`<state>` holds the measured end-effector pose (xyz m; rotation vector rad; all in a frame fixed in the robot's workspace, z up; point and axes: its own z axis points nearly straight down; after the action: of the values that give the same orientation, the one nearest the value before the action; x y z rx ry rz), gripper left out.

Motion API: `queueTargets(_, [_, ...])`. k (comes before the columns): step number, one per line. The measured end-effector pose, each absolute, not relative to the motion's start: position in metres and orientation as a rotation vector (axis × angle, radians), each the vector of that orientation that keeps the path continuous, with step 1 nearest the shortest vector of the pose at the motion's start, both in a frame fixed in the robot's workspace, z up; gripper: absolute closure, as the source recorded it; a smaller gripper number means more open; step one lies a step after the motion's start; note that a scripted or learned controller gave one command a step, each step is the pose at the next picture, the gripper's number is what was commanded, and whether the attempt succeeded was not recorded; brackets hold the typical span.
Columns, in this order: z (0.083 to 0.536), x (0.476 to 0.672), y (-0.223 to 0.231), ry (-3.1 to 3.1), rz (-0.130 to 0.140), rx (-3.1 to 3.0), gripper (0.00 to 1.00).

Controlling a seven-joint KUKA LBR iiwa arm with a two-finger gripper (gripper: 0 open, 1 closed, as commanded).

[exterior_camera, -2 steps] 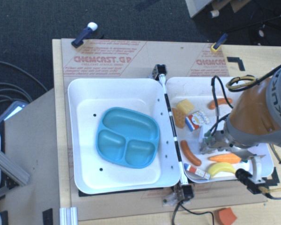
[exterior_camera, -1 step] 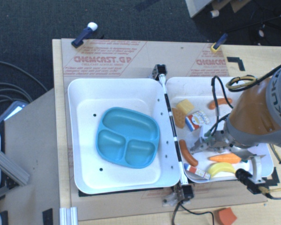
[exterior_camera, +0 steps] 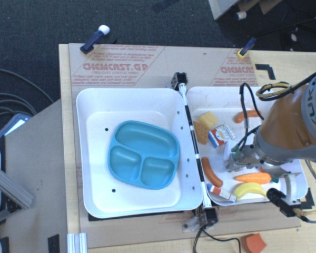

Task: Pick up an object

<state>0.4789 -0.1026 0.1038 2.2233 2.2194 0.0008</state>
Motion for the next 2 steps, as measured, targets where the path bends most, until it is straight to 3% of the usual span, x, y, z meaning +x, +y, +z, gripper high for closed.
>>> queueTargets(1, [0.1741, 0.5197, -0.1285, 2.221, 0.000, 2.221, 1.00])
queueTargets(2, [0.1739, 0.5195, -0.1285, 2.221, 0.000, 2.221, 0.00])
